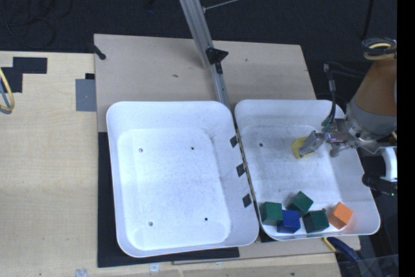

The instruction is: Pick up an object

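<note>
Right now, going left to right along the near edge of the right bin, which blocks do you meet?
Dark green block → blue block → second green block → orange block. A third green block behind them overlaps, so I leave it out.

yellow block (299,148) mid right bin, just beside gripper tip. three green blocks (301,202), blue block (289,221), orange block (340,215) clustered near front edge.
</note>
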Controlling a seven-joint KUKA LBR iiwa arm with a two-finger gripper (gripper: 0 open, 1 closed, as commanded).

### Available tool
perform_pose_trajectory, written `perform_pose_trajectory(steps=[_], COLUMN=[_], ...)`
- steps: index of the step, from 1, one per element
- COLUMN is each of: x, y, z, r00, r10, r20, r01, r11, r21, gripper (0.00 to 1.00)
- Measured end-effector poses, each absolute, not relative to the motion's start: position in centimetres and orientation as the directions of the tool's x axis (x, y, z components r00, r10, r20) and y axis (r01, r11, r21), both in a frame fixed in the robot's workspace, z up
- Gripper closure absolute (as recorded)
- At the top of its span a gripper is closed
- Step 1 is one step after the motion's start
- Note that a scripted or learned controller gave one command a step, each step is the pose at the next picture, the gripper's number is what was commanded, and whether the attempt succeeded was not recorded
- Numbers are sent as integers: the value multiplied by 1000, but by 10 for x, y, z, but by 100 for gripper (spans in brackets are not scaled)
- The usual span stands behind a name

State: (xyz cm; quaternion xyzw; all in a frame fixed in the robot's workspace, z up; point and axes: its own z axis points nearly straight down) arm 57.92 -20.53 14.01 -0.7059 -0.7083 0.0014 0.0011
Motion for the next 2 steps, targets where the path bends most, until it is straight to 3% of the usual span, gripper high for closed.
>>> perform_pose_trajectory(steps=[1, 2], x=[628, 627], y=[-193, -193], z=[89, 100], r00=[-3, -7], r10=[1000, 1000], r20=[0, -1], r01=[1000, 1000], r11=[3, 7], r21=[0, -3], gripper=[0, 100])
